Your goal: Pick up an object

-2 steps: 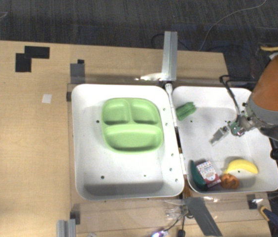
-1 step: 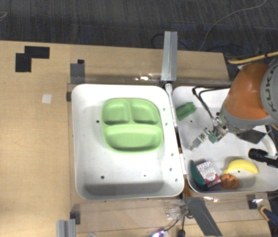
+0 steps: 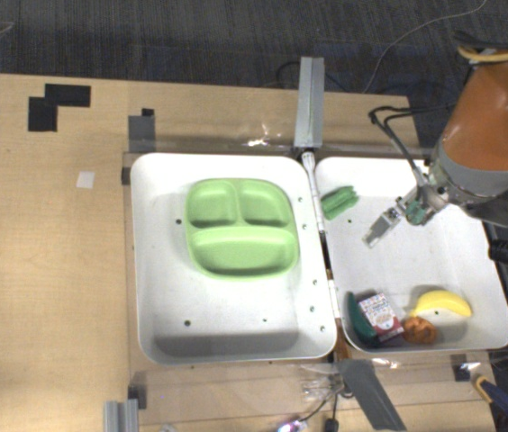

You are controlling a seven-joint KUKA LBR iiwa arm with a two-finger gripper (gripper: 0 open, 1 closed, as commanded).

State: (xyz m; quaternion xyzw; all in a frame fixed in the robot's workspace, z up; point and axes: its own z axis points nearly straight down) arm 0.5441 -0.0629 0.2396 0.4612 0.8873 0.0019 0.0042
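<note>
Arm: it reaches in from the right, its orange band high above the right bin [image 3: 497,268], wrist angled down and to the left.
Gripper [image 3: 377,233]: it hangs low over the bare middle of the right bin; I cannot tell its state from here.
Green block [image 3: 338,202]: one, up and left of the gripper, near the bin's left wall.
Banana [image 3: 443,305]: one, below and right of the gripper.
Small packet [image 3: 378,311]: one, below the gripper, beside a brown lump [image 3: 421,330].
Green tray [image 3: 240,226]: one, in the left bin [image 3: 159,268], well left of the gripper.
</note>
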